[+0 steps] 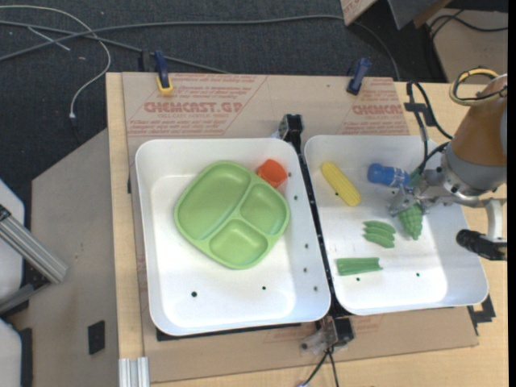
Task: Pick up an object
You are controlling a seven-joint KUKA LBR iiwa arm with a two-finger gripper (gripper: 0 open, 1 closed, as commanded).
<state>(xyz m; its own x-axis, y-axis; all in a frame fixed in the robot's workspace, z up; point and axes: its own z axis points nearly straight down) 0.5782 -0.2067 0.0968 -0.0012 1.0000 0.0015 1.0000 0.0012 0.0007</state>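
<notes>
End effector sits low over a green leafy toy near the right bin's right edge; grip state can't be told. Toy looks light, stiff plastic, slightly slippery; best pinched across its narrow middle.

Both white bins, left bin & right bin, look like smooth, slightly glossy plastic. Green divided plate in left bin: smooth matt plastic w/ soft sheen. Orange piece at its far edge, yellow corn & blue item in right bin: toy-like plastic, corn w/ bumpy texture. Bench top is brownish paper-faced sheet w/ red print, matt. Floor to far left: dark, rough carpet.
</notes>
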